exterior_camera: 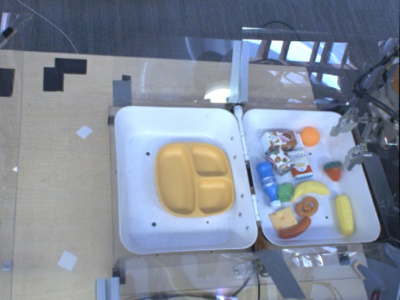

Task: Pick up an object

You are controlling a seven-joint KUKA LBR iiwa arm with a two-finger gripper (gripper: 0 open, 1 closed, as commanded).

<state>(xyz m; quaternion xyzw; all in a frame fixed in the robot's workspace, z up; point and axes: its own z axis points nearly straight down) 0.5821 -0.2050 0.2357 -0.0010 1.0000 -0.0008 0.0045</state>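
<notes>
Toy foods, a whole heap of them, sit in the right white bin (369, 230). There's a round orange ball fruit (310, 135) at the far side, a small red strawberry with a green top (333, 170) near the right wall, a yellow corn cob (344, 214) by the near right corner, and a curved yellow banana (310, 188) in the middle. A blue plastic bottle with a white cap (268, 181) lies along the left wall, with a red sausage (294, 227) and a wedge of yellow cheese (283, 218) nearer the front.

The left white bin (134, 224) carries a yellow three-compartment plastic tray (194, 179).

And the gripper (351, 141) hangs over the right bin's far right edge, fingers spread apart, nothing between them, just beside the strawberry but not touching it.
</notes>
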